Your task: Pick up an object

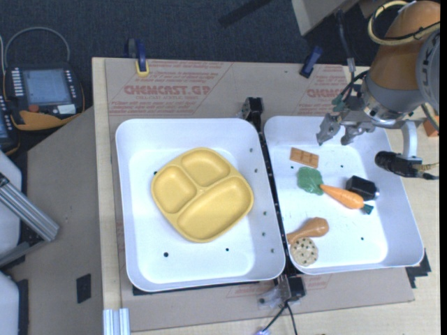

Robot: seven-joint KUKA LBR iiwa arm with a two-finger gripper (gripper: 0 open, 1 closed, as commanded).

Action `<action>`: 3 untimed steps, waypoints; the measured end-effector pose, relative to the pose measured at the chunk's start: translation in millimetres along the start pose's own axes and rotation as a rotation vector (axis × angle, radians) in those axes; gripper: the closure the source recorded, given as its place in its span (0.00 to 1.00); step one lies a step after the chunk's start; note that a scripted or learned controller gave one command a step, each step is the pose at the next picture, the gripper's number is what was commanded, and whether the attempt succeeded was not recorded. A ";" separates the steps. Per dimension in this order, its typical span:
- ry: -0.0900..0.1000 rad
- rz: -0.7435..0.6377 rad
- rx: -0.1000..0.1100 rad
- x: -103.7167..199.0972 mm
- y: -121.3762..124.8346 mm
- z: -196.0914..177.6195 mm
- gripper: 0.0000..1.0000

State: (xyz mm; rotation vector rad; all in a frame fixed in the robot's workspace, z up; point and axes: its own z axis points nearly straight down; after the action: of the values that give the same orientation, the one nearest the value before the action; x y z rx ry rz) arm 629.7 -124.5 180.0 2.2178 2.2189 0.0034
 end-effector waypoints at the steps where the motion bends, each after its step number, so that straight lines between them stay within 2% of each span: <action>1: 0.000 0.000 0.000 -0.1 1.0 -32.7 1.00; 2: 0.002 -0.002 0.007 47.9 -15.3 -35.2 1.00; 3: 0.002 -0.003 0.003 93.6 -16.0 -45.5 1.00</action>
State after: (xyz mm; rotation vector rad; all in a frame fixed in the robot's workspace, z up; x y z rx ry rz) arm 613.4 -30.9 225.2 2.2175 2.2249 0.0020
